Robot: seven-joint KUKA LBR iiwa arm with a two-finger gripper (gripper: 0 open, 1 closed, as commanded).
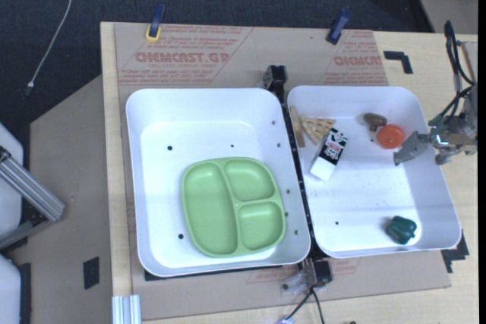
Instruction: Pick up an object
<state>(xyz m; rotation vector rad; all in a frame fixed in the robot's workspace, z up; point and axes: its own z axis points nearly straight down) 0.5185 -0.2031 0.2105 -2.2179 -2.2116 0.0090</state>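
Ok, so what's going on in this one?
A robot arm reaches in from the right over the right bin, its gripper low near the bin's right wall, close to an orange round object. Nothing shows between its fingers, so no pick has been made. Also in that bin lie a brown lump, a tan wedge, a black-and-white box and a dark green object. The left bin holds a green divided plate.
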